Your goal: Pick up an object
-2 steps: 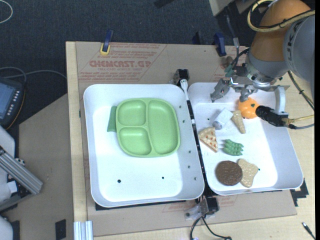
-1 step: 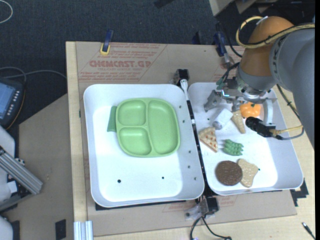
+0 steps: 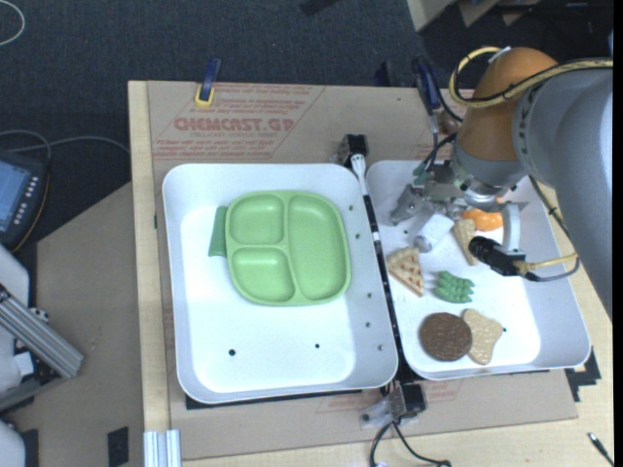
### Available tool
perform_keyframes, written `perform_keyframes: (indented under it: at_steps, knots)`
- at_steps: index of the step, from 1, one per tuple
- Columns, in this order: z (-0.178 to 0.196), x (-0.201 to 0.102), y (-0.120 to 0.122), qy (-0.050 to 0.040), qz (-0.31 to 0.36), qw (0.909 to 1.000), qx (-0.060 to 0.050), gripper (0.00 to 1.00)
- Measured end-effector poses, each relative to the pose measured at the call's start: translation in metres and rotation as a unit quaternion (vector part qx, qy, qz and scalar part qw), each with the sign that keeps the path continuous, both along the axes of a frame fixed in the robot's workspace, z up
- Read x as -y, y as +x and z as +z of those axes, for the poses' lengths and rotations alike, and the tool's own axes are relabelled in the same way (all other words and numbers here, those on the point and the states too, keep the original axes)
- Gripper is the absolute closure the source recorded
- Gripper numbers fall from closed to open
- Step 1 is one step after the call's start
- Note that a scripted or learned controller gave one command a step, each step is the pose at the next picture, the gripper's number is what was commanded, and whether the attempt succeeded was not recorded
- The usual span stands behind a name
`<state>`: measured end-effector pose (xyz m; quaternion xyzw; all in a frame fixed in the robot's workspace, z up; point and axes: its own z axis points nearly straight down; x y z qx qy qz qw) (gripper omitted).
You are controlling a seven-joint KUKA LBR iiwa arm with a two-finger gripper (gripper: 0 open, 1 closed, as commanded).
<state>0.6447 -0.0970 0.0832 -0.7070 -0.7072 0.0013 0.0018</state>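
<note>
In the right bin lie several toy foods: a tan waffle-like wedge, a green piece, a round brown cookie, a beige piece and an orange piece. My gripper hangs low over the bin's upper left part, just above the wedge and left of the orange piece. A pale object sits right under the gripper, and whether it is held is unclear. The arm's wrist hides the bin's far end.
The left bin holds a green divided plate lying on a darker green piece. A black clip sits at the top of the wall between the bins. Cables loop over the right bin's right side.
</note>
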Motion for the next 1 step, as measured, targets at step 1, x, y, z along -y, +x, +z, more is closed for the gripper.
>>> perform_keyframes:
  at_steps: [1]
  knots:
    - [0.0129,0.0002,0.0013,-0.0004,0.000,1.0000,0.002,1.00]
